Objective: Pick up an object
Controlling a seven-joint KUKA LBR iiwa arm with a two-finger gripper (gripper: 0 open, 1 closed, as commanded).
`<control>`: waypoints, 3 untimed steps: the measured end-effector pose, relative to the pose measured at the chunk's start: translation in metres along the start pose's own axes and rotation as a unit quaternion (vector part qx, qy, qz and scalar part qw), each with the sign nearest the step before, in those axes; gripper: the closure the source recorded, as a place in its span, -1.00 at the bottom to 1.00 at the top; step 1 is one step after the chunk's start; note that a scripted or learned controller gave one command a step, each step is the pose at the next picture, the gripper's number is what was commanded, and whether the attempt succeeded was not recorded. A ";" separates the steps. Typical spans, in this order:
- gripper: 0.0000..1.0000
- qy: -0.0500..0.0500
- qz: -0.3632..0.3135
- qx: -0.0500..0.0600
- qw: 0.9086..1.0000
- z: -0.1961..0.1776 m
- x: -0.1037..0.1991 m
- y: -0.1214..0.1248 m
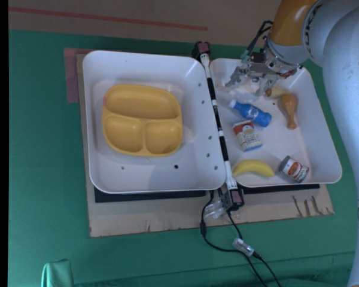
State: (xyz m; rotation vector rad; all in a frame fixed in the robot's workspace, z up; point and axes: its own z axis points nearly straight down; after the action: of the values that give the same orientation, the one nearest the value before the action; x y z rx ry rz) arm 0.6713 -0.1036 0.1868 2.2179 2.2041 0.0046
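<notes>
Tool (255,78) spread wide over the far end of the right bin (323,130), holding nothing. Just below: blue bottle (251,113), drumstick (289,107), small carton (247,135); nearer the front, banana (253,168) and can (294,168). Approach step, by the look of it; next, a descent onto one piece and a close. Yellowish item under the tool partly hidden, hard to identify. Yellow tray (142,120) in the left bin (107,166).

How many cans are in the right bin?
2. One can lies near the middle of the right bin, below the blue bottle. The other can lies near the front right corner. The arm may hide more.
</notes>
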 end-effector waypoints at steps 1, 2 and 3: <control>1.00 -0.003 0.003 -0.009 1.000 -0.019 -0.004 0.004; -1.00 -0.003 0.003 -0.008 1.000 -0.019 -0.004 0.004; -1.00 -0.003 0.003 -0.008 1.000 -0.019 -0.004 0.004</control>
State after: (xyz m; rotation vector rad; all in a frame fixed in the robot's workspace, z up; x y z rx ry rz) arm 0.6747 -0.1075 0.2056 2.2136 2.1858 0.0167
